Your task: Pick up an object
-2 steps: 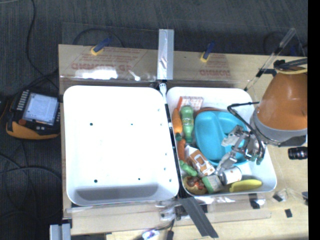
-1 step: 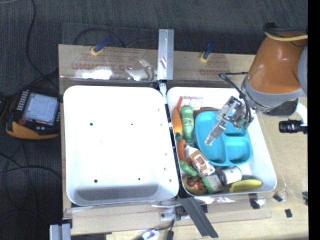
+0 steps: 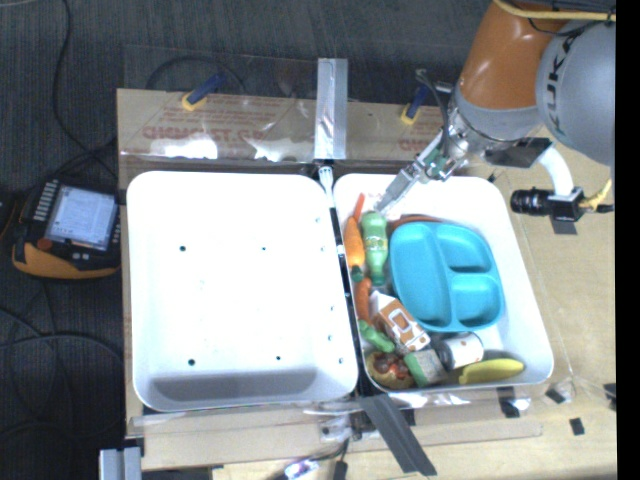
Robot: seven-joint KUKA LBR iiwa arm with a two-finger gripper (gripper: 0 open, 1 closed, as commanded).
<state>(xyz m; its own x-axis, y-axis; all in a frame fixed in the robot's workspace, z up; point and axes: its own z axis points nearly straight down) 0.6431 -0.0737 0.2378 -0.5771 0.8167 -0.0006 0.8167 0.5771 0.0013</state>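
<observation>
Arm's reaching in from the right, w/ the gripper [image 3: 385,203] hanging low over the far left corner of the right bin [image 3: 520,313] — can't tell if it's open or closed from this angle, too small and slanted. No object between its tips that I can make out, so I'm judging the pick as not yet made. Nearest candidate is sitting just below the gripper: a green bottle-like piece [image 3: 374,243], lying alongside an orange carrot-ish item [image 3: 353,246] pressed against the bin's left wall. Right beside them, the big blue divided tray [image 3: 445,273] is taking up most of the bin. Further from the gripper, toward the near edge, there's a jumble incl. a yellow banana [image 3: 492,370] and small mixed bits. Left bin [image 3: 235,288] is lying well off to the gripper's far side. To do this well: aiming for the green piece, closing across its narrow width, coming straight down so the tips aren't snagging the tray rim or bin wall — tight spot, prob the main risk.
</observation>
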